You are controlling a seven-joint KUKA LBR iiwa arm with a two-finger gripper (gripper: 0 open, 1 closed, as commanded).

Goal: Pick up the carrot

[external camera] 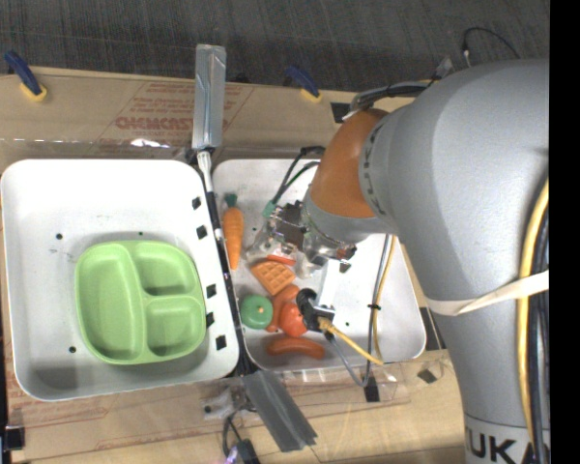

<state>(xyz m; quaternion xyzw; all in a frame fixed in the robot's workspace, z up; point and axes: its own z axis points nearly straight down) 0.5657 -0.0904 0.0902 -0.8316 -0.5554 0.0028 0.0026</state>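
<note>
The carrot [233, 236], orange with a green top, lies along the left wall of the right bin [401, 317], pointing toward the bin's front. The gripper [278, 232] hangs over the middle of that bin, just right of the carrot and apart from it. Its fingers are hidden among the wrist parts and cables. The arm's orange band [346, 167] sits above it, and the grey arm covers the bin's right half.
The left bin [39, 211] holds a green divided plate [140, 301]. Beside the carrot lie a waffle-like orange piece [274, 276], a green round toy [256, 309], a red-orange toy [292, 315] and a red sausage shape [295, 348]. A yellow cable [353, 344] crosses the bin's front.
</note>
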